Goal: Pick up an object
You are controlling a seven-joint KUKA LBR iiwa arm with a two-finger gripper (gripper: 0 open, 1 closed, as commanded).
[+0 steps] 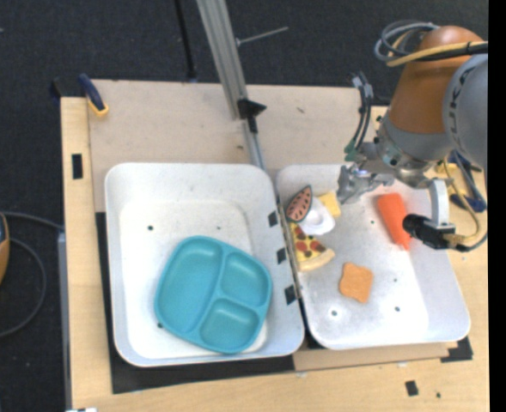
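Note:
The right bin [424, 312] holds several small objects. An orange carrot-like stick [393, 217] lies at its upper right. A pizza slice [309, 250] rests against the bin's left wall, with a brown oval piece [299, 202] and a white and yellow piece [321, 215] just above it. An orange cracker-like square [356, 282] lies near the middle. My gripper [353, 184] hangs over the bin's upper part, between the white and yellow piece and the carrot stick. Nothing shows between its fingers.
The left bin [132, 191] holds a turquoise divided plate [214, 293]. A metal post [227, 54] leans up from between the bins at the back. A black cable clip [429, 231] hangs beside the carrot. Bare bin floor lies at the right bin's lower right.

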